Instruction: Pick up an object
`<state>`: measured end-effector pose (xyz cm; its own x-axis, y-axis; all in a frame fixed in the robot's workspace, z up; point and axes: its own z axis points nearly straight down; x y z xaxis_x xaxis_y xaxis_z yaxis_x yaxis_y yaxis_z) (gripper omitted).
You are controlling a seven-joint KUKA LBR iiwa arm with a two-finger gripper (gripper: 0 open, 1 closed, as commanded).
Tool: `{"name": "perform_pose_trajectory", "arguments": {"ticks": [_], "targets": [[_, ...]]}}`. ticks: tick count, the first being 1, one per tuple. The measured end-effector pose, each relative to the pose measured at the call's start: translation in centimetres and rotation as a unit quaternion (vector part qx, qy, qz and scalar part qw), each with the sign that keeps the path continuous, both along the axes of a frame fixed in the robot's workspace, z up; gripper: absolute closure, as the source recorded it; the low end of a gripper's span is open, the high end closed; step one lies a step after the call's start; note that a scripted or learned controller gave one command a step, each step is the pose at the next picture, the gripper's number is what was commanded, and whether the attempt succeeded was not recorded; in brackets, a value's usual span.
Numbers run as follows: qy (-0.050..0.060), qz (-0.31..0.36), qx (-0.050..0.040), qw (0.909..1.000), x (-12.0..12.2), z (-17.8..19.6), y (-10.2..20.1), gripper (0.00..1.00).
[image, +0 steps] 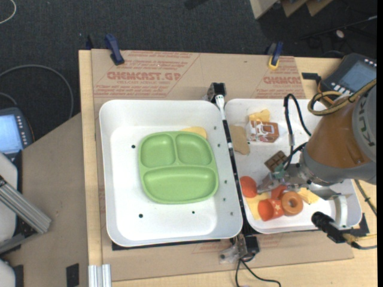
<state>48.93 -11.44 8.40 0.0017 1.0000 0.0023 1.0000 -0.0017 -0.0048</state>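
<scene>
The right bin [239,109] holds several toy foods: a red tomato [248,187], a red pepper piece [267,209], a brown doughnut ring [292,204], a yellow wedge [308,195], a tan flat piece [239,140] and an orange-and-yellow pack [262,128]. My gripper [280,173] hangs low over the middle of this bin, just above the red pieces and the doughnut. A small brown block [275,159] lies right beside it. The grey and orange arm covers the bin's right side.
The left bin [114,178] holds a green divided plate [177,166], with a yellow piece [195,131] peeking out behind its far edge. A black divider rail [227,142] runs between the bins. Cables [293,118] loop over the right bin.
</scene>
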Motion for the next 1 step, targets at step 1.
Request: {"name": "perform_pose_trajectory", "arguments": {"ticks": [1], "targets": [[-0.004, 0.000, -0.0012, 1.0000, 0.27, 1.12, -0.05, 1.00]]}}
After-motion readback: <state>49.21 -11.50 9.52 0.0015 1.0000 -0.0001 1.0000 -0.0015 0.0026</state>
